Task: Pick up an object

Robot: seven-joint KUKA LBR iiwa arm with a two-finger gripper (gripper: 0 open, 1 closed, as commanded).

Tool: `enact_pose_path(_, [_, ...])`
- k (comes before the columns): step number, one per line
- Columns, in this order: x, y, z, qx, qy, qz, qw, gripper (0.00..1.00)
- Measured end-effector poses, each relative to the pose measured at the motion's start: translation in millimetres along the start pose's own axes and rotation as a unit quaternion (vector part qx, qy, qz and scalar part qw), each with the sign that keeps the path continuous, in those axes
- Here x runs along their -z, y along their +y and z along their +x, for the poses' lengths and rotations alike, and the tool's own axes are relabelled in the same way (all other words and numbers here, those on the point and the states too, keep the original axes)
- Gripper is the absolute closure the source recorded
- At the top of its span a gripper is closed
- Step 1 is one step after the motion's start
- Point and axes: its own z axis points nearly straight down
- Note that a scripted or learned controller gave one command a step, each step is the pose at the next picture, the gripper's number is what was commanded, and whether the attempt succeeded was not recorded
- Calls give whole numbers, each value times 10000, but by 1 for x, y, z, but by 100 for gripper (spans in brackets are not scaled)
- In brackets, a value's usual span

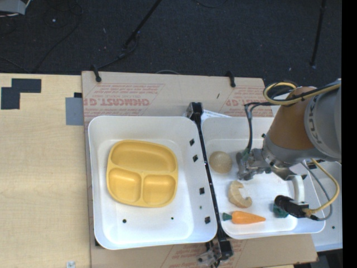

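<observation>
In the right bin, the gripper hangs low over the floor, just right of a pale round ball and above a tan croissant-like piece. Whether its jaws are apart or together I cannot tell; nothing shows between them, as far as the slant allows. An orange carrot lies near the front wall. The left bin holds a yellow divided tray.

floor: dark carpet, black cables across it | surface: pale wood, dark squares at left | cardboard sheet: brown, red print
</observation>
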Motion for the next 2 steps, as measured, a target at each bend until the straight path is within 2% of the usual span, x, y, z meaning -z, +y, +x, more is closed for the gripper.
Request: enact_pose_path(2, [111,-13,-4,23,-8,-32,10000,100])
